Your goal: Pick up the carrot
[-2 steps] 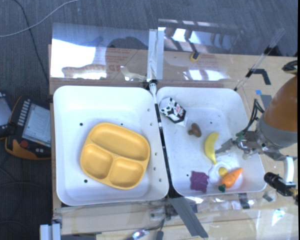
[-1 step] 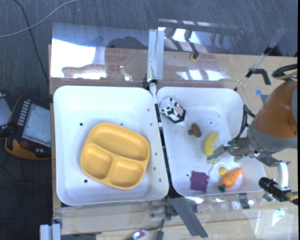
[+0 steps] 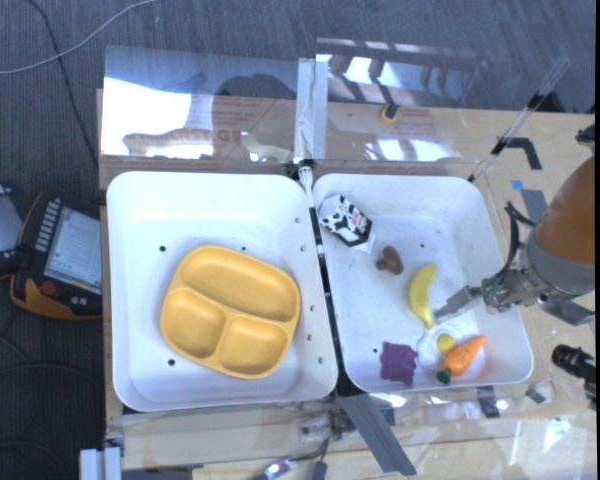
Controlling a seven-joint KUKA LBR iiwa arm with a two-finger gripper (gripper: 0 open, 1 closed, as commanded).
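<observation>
Writing that can be read appears nowhere on the things in the bins; the handheld pendant (image 3: 62, 258) left of the worktop (image 3: 540, 158) has a screen, but its text is too small to make out.

From the camera view, the grey arm (image 3: 565, 238) with its orange band comes in over the right rim of the right bin (image 3: 460, 193). Its end effector (image 3: 458, 302) reaches toward the bin's front right area, a slim grey finger (image 3: 456, 303) pointing left near the lower tip of the banana (image 3: 422, 294). Whether it is released or clenched I cannot tell, and nothing is seen gripped in it.

The carrot (image 3: 465, 355) lies in the front right corner of the right bin, smooth orange plastic tapering to one end, with a green stub at its lower left. It touches a white egg-like piece with a yellow centre (image 3: 437, 346) on its left. A purple lumpy toy (image 3: 399, 361) sits near the front edge, just beside the egg piece. The banana is glossy yellow and curved, toward the bin's middle. A small brown rounded lump (image 3: 389, 260) lies behind it, and a black-and-white cow-patterned toy (image 3: 346, 222) rests at the back left corner.

The left bin (image 3: 140, 203) carries a yellow plastic plate with three compartments (image 3: 230, 310), rounded at the corners, near its middle.
</observation>
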